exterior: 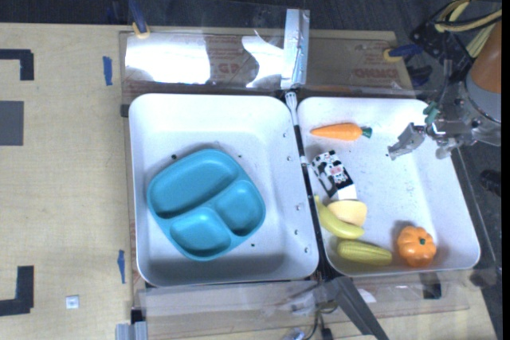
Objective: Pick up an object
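A: How is the light?

B: Bright and even over both bins, coming from above. The clear plastic sheet [215,52] at twelve o'clock throws hard white glare, blown out with no detail.

A: Shadows?

B: Soft and short. The blue divided plate [205,203] casts a dim one toward seven o'clock inside the left bin [159,115]. The floor at twelve o'clock is dark.

A: Sharpness?

B: Slightly soft and grainy throughout. The gripper [405,142] at three o'clock looks blurred, and the orange arm band [488,68] smears into the edge.
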Available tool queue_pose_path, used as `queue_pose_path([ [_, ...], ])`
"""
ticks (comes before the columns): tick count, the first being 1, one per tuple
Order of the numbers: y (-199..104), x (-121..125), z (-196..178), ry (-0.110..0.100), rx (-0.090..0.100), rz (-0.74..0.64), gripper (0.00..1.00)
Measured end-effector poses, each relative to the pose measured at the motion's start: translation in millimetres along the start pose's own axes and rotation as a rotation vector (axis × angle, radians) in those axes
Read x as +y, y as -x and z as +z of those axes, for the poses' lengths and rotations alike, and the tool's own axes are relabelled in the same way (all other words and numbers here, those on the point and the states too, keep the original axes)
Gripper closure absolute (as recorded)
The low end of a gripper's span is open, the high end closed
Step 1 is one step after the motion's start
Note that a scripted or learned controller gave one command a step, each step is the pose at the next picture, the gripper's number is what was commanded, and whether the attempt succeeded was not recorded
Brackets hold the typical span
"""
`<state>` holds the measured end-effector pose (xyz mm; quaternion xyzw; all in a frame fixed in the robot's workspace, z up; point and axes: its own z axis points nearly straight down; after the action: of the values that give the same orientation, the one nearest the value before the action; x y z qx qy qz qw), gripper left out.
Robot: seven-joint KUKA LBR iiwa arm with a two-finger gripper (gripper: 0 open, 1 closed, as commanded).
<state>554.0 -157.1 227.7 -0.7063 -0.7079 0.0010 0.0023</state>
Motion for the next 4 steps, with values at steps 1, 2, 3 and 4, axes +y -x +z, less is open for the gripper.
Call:
queue_pose_path([
  [1, -4.6, -52.2, 108.6, -0.004, 0.001, -0.17, 0.0],
  [2, 50.9, -70.9, 139.2, 0.006, 0.004, -0.214, 0.0],
  [3, 24.9, 21.7, 75.1, 0.01, -0.003, -0.154, 0.0],
  [4, 35.1, -72.1, 141.9, 0.007, -0.003, -0.257, 0.0],
])
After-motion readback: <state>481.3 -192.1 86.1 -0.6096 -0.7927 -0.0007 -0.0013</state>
